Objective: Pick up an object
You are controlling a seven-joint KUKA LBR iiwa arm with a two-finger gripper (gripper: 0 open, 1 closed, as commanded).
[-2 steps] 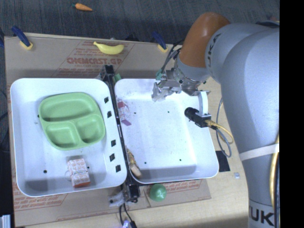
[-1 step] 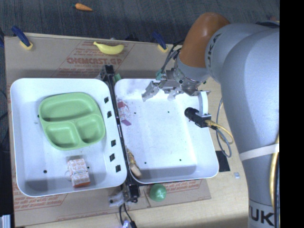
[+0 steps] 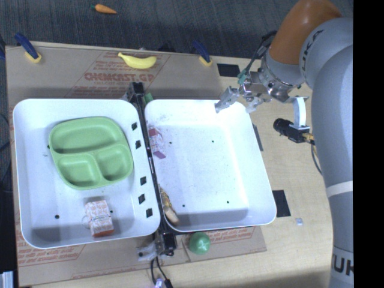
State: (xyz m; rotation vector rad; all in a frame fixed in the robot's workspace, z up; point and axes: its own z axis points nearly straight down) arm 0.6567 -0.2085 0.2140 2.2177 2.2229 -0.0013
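My gripper [image 3: 236, 102] hangs over the far right rim of the right bin [image 3: 240, 161], open, with nothing between its fingers. In the left bin [image 3: 24, 161] a green divided tray [image 3: 90, 152] lies flat, and a small red-and-white packet [image 3: 98, 216] sits near the front wall. A small red-and-white scrap [image 3: 156, 141] rests against the right bin's left wall. A tan piece [image 3: 168, 209] lies in that bin's front left corner. All of these are well to the left of the gripper.
A green ball [image 3: 199, 242] sits on the cardboard just in front of the right bin. A yellow banana [image 3: 138, 59] lies behind the bins, with blue clamps [image 3: 28, 47] at the board's far edge. An orange carrot [image 3: 105, 8] lies on the dark floor beyond.
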